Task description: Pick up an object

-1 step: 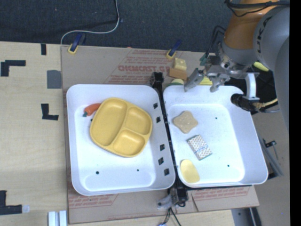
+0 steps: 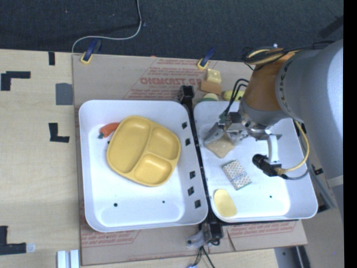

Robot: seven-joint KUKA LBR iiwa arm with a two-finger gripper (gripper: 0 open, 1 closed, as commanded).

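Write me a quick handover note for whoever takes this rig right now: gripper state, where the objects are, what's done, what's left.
Gripper: down in the right bin, at the tan block near the bin's left wall. It is too hidden to say whether it grips anything.
Right bin also holds a patterned packet in the middle and a pale yellow oval piece at the front left.
Left bin: yellow divided plate, with an orange item partly tucked behind its upper left edge.
Done: arm has reached the tan block.
Left: confirm a grasp and lift; nothing is visibly raised yet.
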